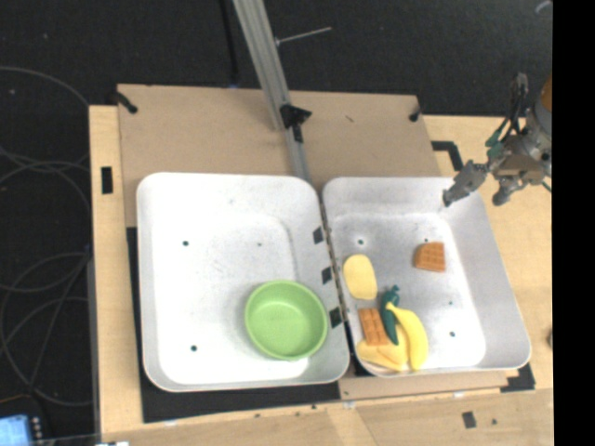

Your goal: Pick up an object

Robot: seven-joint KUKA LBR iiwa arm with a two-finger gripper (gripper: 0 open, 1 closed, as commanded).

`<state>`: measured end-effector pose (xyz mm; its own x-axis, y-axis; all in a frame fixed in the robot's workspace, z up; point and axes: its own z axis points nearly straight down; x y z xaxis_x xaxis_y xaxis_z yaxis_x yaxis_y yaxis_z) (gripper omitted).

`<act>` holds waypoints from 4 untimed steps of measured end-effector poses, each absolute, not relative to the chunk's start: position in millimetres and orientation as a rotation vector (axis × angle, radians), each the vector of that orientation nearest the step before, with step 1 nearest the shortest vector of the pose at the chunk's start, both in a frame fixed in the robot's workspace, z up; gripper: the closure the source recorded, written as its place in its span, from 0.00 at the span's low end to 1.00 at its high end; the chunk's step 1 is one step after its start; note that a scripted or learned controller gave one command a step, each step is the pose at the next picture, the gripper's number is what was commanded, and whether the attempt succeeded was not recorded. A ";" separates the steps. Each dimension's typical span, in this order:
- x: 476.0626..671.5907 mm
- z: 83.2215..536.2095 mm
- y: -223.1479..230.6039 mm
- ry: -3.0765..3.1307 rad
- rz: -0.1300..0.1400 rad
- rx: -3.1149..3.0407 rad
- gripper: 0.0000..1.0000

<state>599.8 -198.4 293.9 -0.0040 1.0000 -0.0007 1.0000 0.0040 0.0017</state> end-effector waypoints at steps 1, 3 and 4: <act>599.7 293.9 -198.6 2.225 0.000 2.215 0.00; 599.6 186.4 -195.3 2.223 -0.006 2.221 0.00; 598.0 122.9 -196.7 2.222 -0.008 2.224 0.00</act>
<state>598.0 -196.7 122.9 0.0011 1.0000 -0.0018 1.0000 -0.0012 -0.0051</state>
